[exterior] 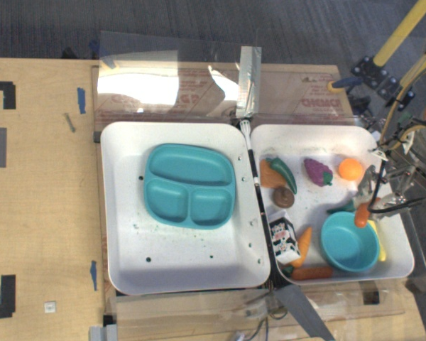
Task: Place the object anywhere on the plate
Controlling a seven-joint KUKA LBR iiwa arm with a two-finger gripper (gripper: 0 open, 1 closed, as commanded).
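I am hovering the claw (373, 190) over the right bin (405, 261), picking stage; its state I cannot tell. The orange (351, 169) lies just beside it; the plate (189, 185) waits well off.

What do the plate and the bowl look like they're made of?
The plate looks like moulded plastic: even teal colour, rounded dividers between three compartments, and a soft matte sheen. The bowl looks like the same kind of teal plastic, smooth with a slightly glossier rim. Neither shows glaze glare, so ceramic seems unlikely, but I can't be sure.
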